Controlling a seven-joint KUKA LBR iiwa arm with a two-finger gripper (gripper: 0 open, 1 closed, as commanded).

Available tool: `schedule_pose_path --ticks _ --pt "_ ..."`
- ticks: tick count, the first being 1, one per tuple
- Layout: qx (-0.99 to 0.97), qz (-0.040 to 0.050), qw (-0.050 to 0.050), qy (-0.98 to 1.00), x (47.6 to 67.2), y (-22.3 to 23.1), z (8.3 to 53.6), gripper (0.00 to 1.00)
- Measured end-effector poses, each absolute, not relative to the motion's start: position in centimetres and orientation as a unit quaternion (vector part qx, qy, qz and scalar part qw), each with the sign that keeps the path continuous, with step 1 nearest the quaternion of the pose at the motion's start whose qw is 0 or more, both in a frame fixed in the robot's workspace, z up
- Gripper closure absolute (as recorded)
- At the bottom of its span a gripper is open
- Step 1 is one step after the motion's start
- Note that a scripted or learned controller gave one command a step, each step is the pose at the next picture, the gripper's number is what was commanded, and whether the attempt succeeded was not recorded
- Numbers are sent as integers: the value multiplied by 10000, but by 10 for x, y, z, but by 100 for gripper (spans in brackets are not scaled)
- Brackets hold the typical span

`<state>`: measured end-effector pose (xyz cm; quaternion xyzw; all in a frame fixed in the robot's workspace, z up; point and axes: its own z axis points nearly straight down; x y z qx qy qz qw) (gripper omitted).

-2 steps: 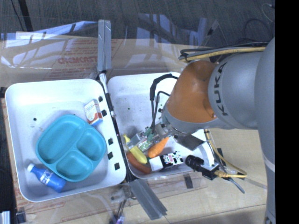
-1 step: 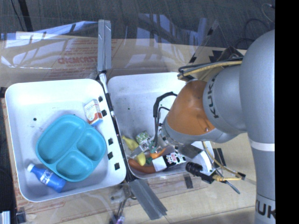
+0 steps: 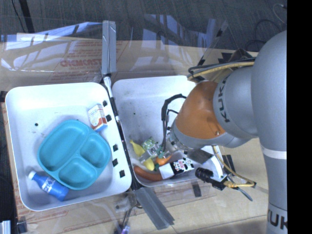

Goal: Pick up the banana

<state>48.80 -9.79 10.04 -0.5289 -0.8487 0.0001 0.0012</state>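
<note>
The banana [image 3: 138, 148] is yellow and lies near the front left of the right bin [image 3: 141, 94], in a small pile of items. Part of it is covered by a green and clear item [image 3: 151, 144], and another yellow patch [image 3: 148, 164] shows just below that. My gripper [image 3: 167, 152] reaches down into this pile from under the orange wrist band [image 3: 197, 116], right beside the banana's right end. The wrist hides most of the gripper, and I cannot see anything held in it.
An orange-red long item [image 3: 146, 173] lies along the right bin's front wall, beside a black and white box [image 3: 178, 165]. The left bin [image 3: 29, 101] holds a blue divided plate [image 3: 74, 153], a blue bottle [image 3: 48, 185] and a small carton [image 3: 96, 116].
</note>
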Motion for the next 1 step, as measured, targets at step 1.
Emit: schedule_pose_path --ticks 1 --pt "-4690 -7 -8 -8832 508 5 248 100"
